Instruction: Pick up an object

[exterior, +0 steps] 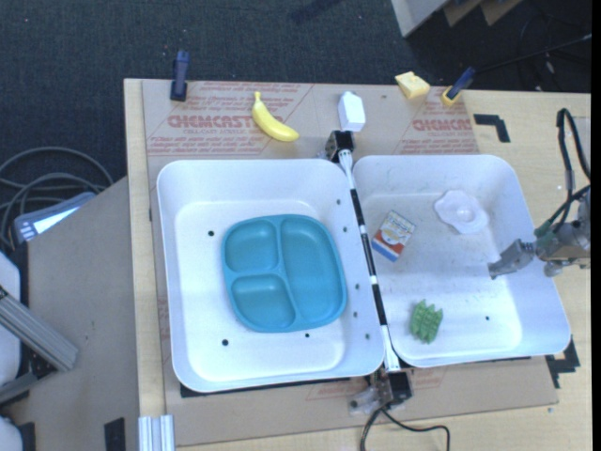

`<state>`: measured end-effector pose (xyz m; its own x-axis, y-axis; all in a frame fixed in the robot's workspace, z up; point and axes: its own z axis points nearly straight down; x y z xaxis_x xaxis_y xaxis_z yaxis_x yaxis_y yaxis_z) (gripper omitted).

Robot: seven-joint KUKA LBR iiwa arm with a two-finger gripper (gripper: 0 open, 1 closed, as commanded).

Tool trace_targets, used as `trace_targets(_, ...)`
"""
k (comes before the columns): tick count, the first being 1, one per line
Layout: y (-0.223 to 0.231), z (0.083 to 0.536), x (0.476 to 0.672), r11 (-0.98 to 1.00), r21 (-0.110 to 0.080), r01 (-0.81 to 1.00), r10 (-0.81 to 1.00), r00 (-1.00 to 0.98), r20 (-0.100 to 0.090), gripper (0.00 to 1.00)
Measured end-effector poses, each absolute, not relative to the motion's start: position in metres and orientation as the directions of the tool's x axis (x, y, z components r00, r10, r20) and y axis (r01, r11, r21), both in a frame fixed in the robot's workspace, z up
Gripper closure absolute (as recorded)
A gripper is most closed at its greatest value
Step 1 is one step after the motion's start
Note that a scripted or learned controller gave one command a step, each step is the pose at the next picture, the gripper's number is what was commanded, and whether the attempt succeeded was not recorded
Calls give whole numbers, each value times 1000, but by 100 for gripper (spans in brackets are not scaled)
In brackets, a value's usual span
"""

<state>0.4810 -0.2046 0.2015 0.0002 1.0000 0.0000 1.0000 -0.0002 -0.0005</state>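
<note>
My gripper [502,261] reaches in over the right rim of the right bin [540,332]; whether it is clenched or released I cannot tell, and nothing shows in its grasp. I count three things in that bin: one small card packet [393,236] near the divider, one clear plastic cup [460,211] toward the back, and one green lumpy toy [425,321] toward the front. The left bin [188,252] bears one blue sectioned plate [282,272]. Behind the bins lies one banana [271,120].
</note>
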Motion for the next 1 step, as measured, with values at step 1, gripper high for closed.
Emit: trace_targets(1, -112, 202, 506, 2, 0, 1000, 1000, -2, 1, 0)
